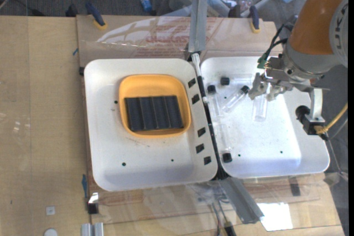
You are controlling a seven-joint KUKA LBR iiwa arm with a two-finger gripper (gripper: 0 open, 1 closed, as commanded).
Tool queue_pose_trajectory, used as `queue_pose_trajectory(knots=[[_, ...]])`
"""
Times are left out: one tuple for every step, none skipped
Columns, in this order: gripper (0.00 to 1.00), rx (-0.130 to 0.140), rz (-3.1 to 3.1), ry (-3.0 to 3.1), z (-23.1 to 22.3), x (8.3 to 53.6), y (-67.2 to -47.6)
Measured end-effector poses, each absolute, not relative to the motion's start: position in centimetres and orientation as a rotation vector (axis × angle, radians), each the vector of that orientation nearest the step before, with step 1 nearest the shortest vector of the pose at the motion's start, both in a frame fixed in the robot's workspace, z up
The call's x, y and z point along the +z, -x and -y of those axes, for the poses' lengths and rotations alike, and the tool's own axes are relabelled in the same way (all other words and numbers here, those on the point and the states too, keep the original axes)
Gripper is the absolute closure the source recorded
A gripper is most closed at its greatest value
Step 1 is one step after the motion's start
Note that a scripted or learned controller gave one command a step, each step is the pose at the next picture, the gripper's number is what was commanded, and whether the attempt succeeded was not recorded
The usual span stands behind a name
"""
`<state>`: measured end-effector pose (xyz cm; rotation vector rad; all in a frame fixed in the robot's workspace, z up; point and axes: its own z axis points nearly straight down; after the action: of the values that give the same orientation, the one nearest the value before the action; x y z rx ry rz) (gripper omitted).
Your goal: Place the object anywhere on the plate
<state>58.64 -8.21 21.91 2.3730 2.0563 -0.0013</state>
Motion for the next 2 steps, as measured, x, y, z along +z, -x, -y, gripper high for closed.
queue_pose_trajectory(knots=[[1.0,0.001,-2.047,-2.382,7.5,21.9,-64.1],[1.0,0.002,-2.168,-2.268,5.9,21.3,-66.7]])
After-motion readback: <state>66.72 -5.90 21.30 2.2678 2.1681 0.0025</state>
